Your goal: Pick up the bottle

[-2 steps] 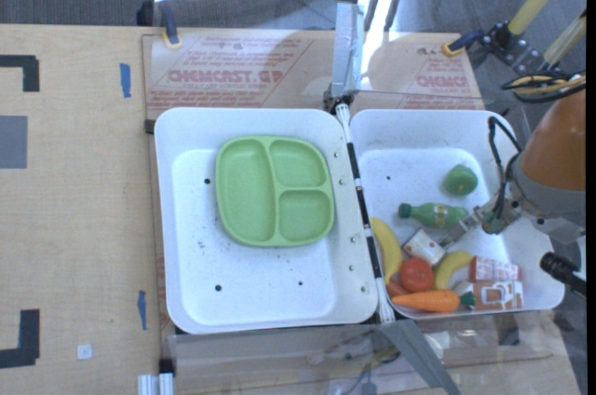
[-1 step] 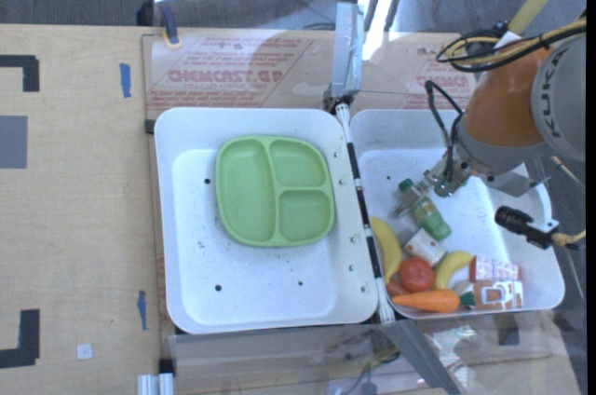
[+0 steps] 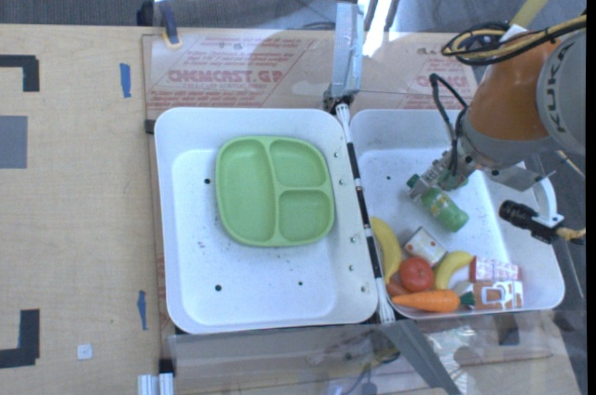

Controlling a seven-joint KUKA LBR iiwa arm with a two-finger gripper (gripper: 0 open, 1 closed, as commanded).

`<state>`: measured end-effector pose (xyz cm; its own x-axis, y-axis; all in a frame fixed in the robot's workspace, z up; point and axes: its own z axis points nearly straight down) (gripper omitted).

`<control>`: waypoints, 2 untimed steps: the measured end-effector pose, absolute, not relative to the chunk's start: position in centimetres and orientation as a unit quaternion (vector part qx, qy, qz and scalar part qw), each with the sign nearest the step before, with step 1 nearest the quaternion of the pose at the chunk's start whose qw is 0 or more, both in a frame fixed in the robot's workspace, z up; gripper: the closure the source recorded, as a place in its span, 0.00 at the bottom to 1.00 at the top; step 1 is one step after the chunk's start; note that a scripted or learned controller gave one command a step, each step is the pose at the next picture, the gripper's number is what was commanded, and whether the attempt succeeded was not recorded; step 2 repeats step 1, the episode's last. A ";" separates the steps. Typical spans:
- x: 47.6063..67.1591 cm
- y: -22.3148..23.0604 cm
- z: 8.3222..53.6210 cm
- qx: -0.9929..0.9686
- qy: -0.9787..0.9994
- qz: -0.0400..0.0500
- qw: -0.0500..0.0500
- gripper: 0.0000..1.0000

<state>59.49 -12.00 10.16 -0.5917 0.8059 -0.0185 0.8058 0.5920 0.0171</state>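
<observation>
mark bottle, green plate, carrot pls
bottle [image 3: 443,209]: camera view, on its green body.
green plate [image 3: 276,190]: camera view, on the ridge between compartments.
carrot [image 3: 430,300]: camera view, mid-length of its orange body.

Arm [image 3: 531,95] cut off by frame's right edge at 3 o'clock. Gripper [image 3: 445,182] partly under wrist, finger state can't be told. Bottle [image 3: 438,205] top end partly covered by gripper; label too small to read. Carton [image 3: 496,283] print at 5 o'clock too blurred to read.
</observation>
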 end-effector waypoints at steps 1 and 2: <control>60.7 -11.0 9.0 0.452 0.892 0.001 0.006 1.00; 60.7 -11.0 9.0 0.452 0.892 0.001 0.006 1.00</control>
